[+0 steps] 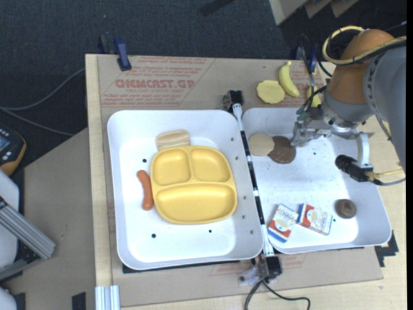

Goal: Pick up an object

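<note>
My gripper (301, 134) reaches down into the upper left part of the right bin (322, 192). Just below and left of it lie a brown round cookie (282, 152) and a beige round cookie (261, 144), touching each other. The gripper tip is close to the brown cookie's upper right edge; nothing shows as held. Two small milk-style cartons (284, 222) (315, 219) lie near the bin's front. A small brown doughnut (346, 208) rests at the right.
The left bin (129, 237) holds a yellow divided plate (192, 184), an orange sausage (145, 189) to its left and a tan bread slice (173, 138) behind it. On the bench behind the right bin lie a banana (288, 79) and a yellow disc (270, 92).
</note>
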Controlling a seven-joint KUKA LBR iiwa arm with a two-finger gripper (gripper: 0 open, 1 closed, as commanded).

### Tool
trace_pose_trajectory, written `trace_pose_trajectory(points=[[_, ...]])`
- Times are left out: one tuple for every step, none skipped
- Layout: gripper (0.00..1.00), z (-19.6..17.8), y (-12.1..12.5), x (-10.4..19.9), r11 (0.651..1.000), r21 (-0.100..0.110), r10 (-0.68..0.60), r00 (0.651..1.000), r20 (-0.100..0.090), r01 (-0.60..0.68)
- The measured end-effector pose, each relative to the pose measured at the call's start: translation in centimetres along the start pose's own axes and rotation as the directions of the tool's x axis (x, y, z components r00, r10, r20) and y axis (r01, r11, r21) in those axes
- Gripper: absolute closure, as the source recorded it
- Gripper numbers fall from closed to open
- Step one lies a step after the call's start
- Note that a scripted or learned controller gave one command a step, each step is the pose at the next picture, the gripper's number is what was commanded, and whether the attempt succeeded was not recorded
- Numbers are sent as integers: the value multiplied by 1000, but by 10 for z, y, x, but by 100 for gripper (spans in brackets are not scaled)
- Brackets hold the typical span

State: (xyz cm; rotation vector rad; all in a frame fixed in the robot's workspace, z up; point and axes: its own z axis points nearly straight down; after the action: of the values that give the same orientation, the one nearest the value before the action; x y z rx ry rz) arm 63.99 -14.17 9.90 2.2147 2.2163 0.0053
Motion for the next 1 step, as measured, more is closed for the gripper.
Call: trace_pose_trajectory(points=[[0, 1, 0, 0, 1000, 2, 0, 1000, 0, 0]])
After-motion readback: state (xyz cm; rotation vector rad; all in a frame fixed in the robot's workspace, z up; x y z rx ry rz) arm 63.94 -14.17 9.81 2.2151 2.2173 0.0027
